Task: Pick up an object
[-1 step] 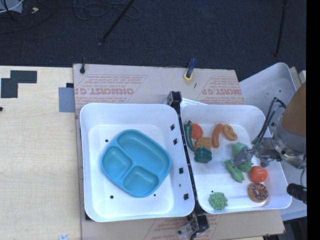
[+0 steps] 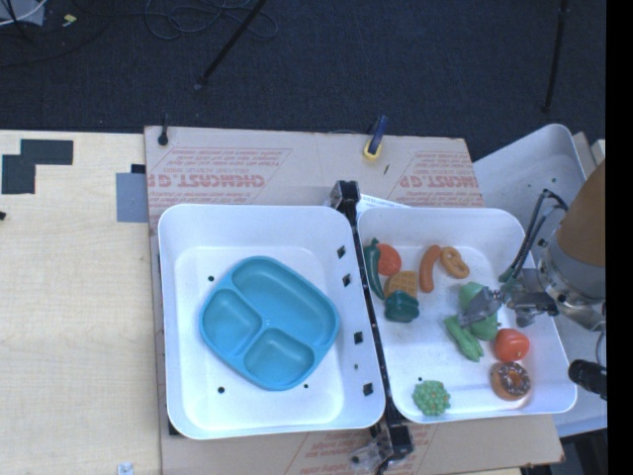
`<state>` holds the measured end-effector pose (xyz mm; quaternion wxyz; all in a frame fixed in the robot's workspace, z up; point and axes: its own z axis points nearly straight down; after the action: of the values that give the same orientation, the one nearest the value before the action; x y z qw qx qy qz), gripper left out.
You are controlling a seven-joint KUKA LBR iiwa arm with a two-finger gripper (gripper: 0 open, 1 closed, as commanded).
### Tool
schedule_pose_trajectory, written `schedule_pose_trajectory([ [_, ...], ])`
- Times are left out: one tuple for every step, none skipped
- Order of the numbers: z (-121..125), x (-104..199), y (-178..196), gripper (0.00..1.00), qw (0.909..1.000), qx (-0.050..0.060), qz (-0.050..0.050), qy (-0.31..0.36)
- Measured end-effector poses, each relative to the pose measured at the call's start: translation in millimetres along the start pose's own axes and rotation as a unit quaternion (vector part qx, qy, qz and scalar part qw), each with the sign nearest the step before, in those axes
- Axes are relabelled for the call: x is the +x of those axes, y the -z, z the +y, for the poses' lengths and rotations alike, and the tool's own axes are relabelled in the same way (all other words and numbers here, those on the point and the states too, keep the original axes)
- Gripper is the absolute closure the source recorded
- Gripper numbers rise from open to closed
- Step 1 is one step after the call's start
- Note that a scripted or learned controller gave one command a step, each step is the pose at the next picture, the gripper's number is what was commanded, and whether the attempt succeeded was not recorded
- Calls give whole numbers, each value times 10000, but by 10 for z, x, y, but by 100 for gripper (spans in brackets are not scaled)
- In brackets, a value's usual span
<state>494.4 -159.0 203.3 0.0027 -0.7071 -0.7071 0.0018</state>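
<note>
The right bin (image 2: 495, 228) holds several toy foods. Among them are an orange sausage (image 2: 428, 267), a pretzel (image 2: 455, 261), a red-and-orange piece (image 2: 389, 259), a dark teal piece (image 2: 401, 307), a green pod (image 2: 462, 337), a red tomato (image 2: 511, 344), a sprinkled donut (image 2: 510, 381) and a green bumpy cluster (image 2: 431, 397). My gripper (image 2: 484, 311) reaches in from the right, low over the bin. Its tip sits at a light green piece (image 2: 473, 294), just above the pod and left of the tomato.
The left bin (image 2: 188, 236) holds a blue divided plate (image 2: 269, 322). A black divider (image 2: 358, 305) runs between the bins. Cardboard (image 2: 247, 171) lies under both, with a yellow-blue clamp (image 2: 375, 142) at its far edge. The arm's cables (image 2: 534, 231) hang over the right bin's right side.
</note>
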Motion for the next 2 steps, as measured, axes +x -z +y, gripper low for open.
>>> schedule_pose_trajectory([
  [84, 73, -570, 0, 10000, 31, 17, 10],
  [75, 93, -1142, 0, 10000, 29, 17, 6],
])
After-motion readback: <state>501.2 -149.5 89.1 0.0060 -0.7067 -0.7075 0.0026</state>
